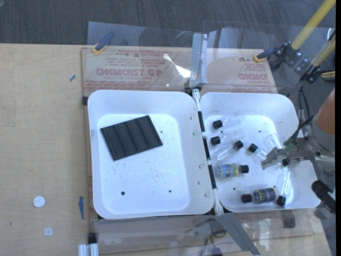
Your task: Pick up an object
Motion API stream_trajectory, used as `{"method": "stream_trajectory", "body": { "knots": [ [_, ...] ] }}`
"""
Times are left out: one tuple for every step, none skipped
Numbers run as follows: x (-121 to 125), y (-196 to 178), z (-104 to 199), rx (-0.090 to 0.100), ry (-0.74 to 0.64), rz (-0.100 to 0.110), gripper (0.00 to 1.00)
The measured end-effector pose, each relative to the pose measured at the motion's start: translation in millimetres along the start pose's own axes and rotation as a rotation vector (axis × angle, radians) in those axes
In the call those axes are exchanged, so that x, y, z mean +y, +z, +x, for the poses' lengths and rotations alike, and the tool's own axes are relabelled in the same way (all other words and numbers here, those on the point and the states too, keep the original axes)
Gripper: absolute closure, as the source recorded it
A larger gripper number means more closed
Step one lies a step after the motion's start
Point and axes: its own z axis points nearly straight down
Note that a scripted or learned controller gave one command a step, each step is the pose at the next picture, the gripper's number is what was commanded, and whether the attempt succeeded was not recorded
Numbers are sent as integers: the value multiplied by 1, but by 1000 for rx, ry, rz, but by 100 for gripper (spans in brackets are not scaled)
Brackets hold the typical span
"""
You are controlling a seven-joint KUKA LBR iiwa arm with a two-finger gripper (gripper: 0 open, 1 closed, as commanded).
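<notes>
Camera view: the pincer (272, 159) hovers low in the right bin (287, 106) among small black-capped vials (233, 170); finger state unclear.

The gripper (273, 159) hangs over the right bin (287, 106), with small bottles (232, 170) lying in that bin to its left and below it. Far to its left, a flat ridged pad (131, 137) lies in the left bin (98, 103).

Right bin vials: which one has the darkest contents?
The vial lying along the right bin's front edge, black caps at both ends; its body looks dark brown, the others clear or pale.
</notes>
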Motion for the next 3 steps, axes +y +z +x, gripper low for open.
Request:
{"method": "stream_trajectory", "body": {
  "knots": [
    [56,82,-54,6,-77,-5,0],
    [83,91,-56,12,-127,-7,0],
    [123,92,-58,9,-149,-9,0]
  ]
}}
